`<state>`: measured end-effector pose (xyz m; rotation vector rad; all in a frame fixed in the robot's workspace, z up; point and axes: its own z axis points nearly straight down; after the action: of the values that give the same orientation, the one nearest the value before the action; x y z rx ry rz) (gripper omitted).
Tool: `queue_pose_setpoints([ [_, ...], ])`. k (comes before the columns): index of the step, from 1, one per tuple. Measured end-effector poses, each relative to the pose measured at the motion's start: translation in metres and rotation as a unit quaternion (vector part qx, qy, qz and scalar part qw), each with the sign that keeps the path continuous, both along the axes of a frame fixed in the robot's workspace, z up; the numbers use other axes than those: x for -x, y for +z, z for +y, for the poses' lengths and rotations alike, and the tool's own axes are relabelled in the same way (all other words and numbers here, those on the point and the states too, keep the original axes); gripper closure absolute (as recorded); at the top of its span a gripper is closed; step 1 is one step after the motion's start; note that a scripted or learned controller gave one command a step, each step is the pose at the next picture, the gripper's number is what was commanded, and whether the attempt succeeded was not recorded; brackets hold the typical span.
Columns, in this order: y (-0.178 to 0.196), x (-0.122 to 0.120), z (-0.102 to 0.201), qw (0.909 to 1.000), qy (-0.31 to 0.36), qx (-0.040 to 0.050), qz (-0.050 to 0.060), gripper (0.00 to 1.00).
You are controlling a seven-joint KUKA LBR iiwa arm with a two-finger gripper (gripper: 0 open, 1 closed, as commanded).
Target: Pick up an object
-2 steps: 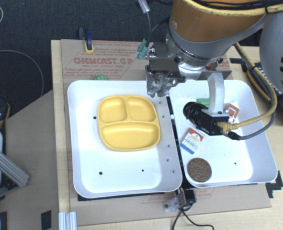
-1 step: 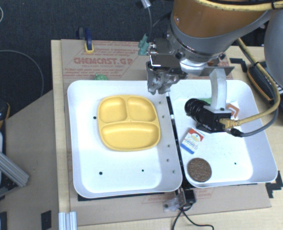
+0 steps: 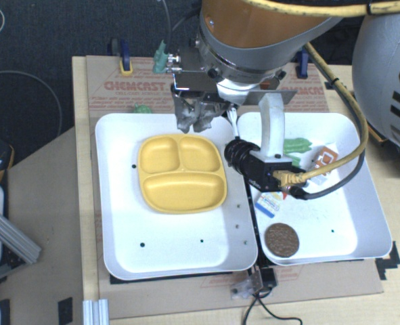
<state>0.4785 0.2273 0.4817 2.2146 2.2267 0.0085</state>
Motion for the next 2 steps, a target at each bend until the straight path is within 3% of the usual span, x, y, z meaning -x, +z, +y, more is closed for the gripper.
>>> queue_pose_setpoints([
  [1,-0.024,0.0,-0.048,1.0,-0.005,0.0027,0.005,1.0],
  [2,-0.012,-0.001,-0.045,1.0,-0.002,0.0014,0.002,1.0],
])
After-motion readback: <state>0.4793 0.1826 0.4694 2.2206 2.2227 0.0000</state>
